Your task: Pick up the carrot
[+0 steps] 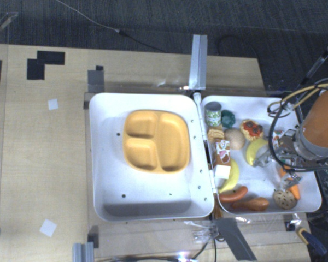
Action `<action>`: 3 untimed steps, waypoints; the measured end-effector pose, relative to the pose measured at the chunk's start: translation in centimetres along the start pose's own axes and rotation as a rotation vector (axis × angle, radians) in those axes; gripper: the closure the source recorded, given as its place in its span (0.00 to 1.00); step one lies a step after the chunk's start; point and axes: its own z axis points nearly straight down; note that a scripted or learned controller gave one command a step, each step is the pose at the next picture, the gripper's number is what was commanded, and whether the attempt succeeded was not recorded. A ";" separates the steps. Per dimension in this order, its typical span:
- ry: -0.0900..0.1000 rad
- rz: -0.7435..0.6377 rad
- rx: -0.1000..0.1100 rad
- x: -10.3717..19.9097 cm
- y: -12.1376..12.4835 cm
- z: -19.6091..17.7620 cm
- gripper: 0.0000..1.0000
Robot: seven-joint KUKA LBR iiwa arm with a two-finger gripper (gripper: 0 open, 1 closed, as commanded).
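Observation:
The carrot (294, 191) is a small orange piece near the front right corner of the right bin (311, 203), just right of a round brown cookie (285, 199). Part of it is hidden under the gripper. The gripper (287, 173) hangs low inside the bin below the orange wrist band (320, 127), directly over and slightly behind the carrot. Cables and the wrist body cover its tips.
The right bin also holds two bananas (255, 150), two sausages (233, 193), a can (213, 113), a potato (235, 139), a red pastry (252, 129) and small boxes (223, 153). A yellow divided plate (156, 141) lies in the left bin (104, 162).

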 end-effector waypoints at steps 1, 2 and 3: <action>0.000 0.095 0.003 0.9 2.8 -0.1 0.00; 0.000 0.066 -0.001 0.9 2.5 0.0 0.00; -0.006 0.062 0.008 0.6 2.3 -1.4 1.00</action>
